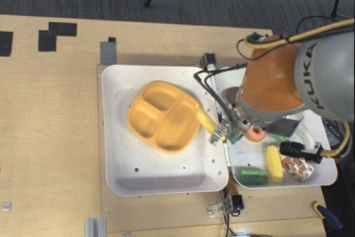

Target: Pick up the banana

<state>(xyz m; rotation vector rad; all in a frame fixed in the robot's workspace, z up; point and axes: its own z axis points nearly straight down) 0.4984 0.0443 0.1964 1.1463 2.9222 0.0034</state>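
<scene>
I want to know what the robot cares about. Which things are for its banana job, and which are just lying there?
For the job:
banana, at the left bin's right edge, beside the plate
gripper, right at the banana's end

Just lying about:
orange divided plate in the left bin
corn cob, green thing, pink ring, patterned cup in the right bin

left bin [111, 136]: plate [163, 116] | banana [206, 119] at plate's right (touching) | right bin [327, 175]: corn [274, 162]
</scene>
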